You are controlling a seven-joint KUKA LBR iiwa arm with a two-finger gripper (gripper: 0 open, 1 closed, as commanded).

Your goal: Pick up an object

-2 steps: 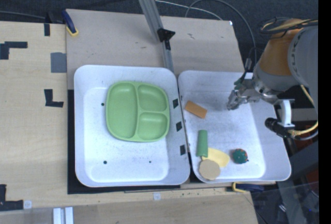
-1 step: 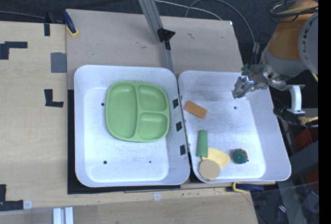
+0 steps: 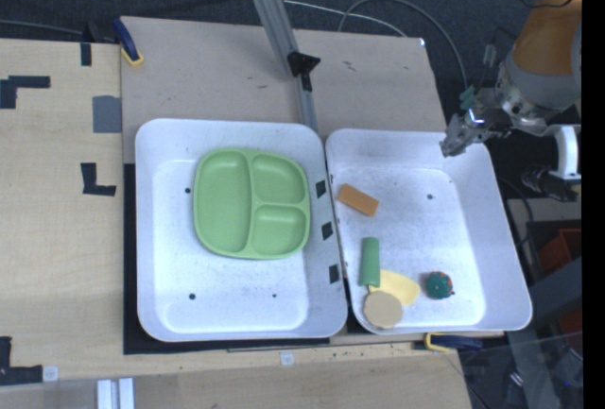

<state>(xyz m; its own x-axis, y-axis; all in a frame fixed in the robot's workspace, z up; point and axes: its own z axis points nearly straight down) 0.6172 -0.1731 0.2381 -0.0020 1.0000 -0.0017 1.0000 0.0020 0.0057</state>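
**Tool over the right bin's far corner, objects near its front**

We see the tool (image 3: 456, 143) above the far right corner of the right bin (image 3: 473, 199), holding nothing; we cannot tell how wide it stands. In this bin, an orange block (image 3: 357, 199) lies toward the left wall. Nearer the front, a green cylinder (image 3: 369, 261) touches a yellow piece (image 3: 397, 285), with a tan disc (image 3: 383, 308) just below, and a small green ball (image 3: 437, 284) beside them. The left bin (image 3: 161, 237) holds a green divided plate (image 3: 252, 203).
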